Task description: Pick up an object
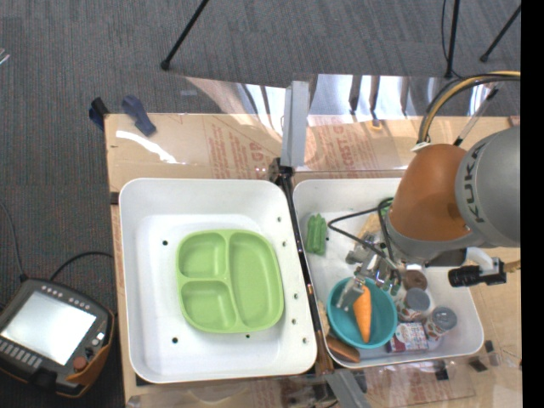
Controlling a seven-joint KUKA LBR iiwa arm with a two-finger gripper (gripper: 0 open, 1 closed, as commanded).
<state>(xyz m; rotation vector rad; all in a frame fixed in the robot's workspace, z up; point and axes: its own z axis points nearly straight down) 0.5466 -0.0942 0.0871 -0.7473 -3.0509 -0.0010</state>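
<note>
My gripper (pixel 371 272) hangs low in the right bin (pixel 340 195), at the upper rim of a teal bowl (pixel 339 316). An orange carrot (pixel 363 314) lies in that bowl, its top end right below the gripper. Whether the gripper touches the carrot is unclear. A small green object (pixel 316 233) lies to the left of the gripper near the bin's left wall. The arm's orange band (pixel 429 195) and grey body cover the bin's upper right part.
Two small cans (pixel 416 300) (pixel 443 319) and a printed packet (pixel 412 337) crowd the right bin's front right corner. A brown item (pixel 340 347) sits under the bowl's front edge. The left bin (pixel 144 228) holds a green divided plate (pixel 229 280).
</note>
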